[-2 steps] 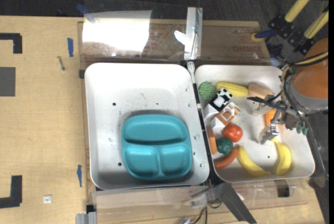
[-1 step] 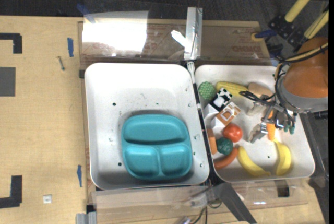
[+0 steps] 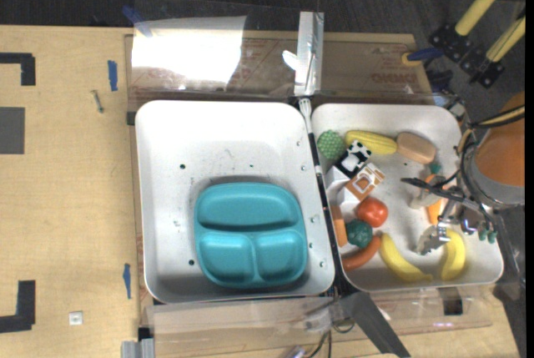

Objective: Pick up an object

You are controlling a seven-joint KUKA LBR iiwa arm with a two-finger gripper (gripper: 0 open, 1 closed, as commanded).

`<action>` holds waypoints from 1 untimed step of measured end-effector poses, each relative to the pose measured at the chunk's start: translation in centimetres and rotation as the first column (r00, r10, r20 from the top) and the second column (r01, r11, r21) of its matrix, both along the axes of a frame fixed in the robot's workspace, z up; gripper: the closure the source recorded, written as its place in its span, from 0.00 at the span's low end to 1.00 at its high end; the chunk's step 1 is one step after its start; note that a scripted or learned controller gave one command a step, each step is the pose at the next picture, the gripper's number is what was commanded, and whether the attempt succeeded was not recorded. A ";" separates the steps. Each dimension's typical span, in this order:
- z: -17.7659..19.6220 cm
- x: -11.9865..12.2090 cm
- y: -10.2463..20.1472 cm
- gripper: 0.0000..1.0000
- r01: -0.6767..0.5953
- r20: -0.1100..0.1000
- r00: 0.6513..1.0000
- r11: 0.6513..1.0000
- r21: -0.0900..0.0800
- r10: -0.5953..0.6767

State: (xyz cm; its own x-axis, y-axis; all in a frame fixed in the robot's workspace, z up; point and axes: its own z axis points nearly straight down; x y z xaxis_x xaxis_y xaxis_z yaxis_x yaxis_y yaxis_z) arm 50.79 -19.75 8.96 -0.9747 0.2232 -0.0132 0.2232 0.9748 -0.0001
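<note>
your gripper [image 3: 432, 241] hangs low over the right bin [image 3: 476, 273], right by the yellow banana [image 3: 405, 261], so it can grab it, but you cannot tell its grip.

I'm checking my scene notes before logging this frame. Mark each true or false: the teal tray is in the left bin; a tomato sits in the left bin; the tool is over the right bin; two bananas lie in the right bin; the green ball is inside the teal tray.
1. True: the teal tray lies in the left bin.
2. False: the tomato is in the right bin.
3. True: the tool is there.
4. False: three bananas.
5. False: the green ball is in the right bin.
</note>
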 end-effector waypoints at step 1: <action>1.3 0.5 -0.1 1.00 -0.001 0.016 1.000 1.000 -0.006 0.001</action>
